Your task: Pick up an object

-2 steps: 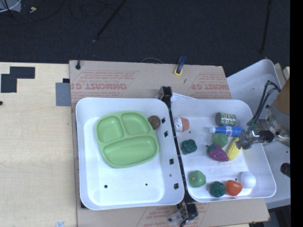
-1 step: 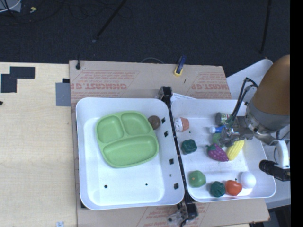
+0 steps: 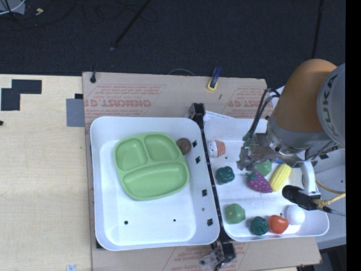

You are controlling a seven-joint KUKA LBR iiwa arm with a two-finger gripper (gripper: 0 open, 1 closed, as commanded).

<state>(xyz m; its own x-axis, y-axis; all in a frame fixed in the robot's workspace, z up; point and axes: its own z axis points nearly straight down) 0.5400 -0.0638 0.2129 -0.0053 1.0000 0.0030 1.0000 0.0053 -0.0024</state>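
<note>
My gripper [image 3: 247, 156] hangs low over the middle of the right bin [image 3: 237, 130], under the grey and orange arm. Just below it to the right lie a purple toy fruit [image 3: 258, 182], a yellow corn cob [image 3: 280, 176] and a pale green piece [image 3: 263, 167], which the wrist partly hides. A dark green pepper [image 3: 224, 174] sits to the gripper's lower left and a small orange and white cup [image 3: 216, 148] to its left. Nothing is visibly held.
The right bin's front holds a green apple [image 3: 234, 212], a dark green piece [image 3: 259, 225], a red tomato [image 3: 277, 223] and a white egg [image 3: 294, 214]. The left bin [image 3: 107, 219] holds a green divided plate [image 3: 151, 165] and a brown ball [image 3: 183, 145].
</note>
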